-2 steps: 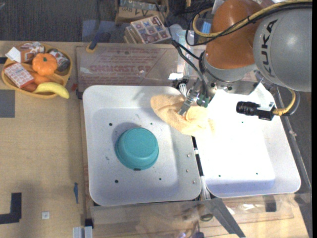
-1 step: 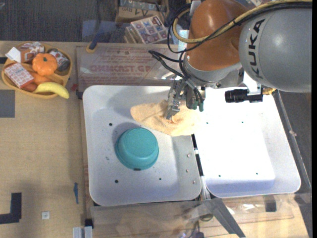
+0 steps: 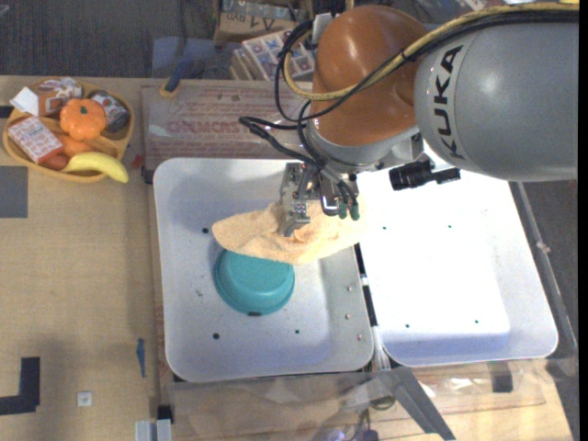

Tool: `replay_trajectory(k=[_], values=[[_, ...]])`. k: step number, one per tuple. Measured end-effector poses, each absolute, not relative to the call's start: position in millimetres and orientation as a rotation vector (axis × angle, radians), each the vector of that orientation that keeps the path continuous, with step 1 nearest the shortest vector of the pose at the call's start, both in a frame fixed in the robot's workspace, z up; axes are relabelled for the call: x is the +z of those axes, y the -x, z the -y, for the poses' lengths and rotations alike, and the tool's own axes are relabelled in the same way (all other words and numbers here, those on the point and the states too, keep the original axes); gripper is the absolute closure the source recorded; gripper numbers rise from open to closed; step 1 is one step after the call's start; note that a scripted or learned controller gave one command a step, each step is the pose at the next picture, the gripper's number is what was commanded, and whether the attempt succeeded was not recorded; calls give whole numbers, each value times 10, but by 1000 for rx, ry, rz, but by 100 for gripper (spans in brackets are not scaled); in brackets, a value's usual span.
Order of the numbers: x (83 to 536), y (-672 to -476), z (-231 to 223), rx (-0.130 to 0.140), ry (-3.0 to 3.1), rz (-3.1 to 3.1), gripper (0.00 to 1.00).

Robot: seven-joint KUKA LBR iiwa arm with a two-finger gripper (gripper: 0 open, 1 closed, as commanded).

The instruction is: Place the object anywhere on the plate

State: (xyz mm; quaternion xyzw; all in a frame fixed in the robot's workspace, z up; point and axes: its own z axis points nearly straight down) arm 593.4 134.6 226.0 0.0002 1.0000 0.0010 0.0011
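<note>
Looming closest to the lens, the grey arm (image 3: 501, 90) with its orange band (image 3: 363, 72) reaches in from the right, and we see black and yellow cables looping over the wrist. Below it the gripper (image 3: 303, 217) hangs over the left bin (image 3: 184, 338), its jaws clenched on a tan cloth (image 3: 276, 237); the cloth is pinched near its middle and droops away to both sides, so we read it as lifted rather than lying flat. One drooping edge overlaps the upper rim of a teal plate (image 3: 255, 283), which sits in the left bin towards its middle; we cannot tell whether the cloth touches the plate or hangs just above it. Beside it, the right bin (image 3: 459, 274) shows its white floor with a few small dark dots. On the wooden worktop (image 3: 73, 292) at far left we note a yellow dish (image 3: 28, 150) holding toy food: a small orange pumpkin (image 3: 83, 119), a banana (image 3: 96, 164) at its lower rim, and some printed packets.
</note>
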Motion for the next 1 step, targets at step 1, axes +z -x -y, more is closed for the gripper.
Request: replay_trajectory(k=[1], values=[[2264, -5936, -1343, 4, -1, -3138, 0]])
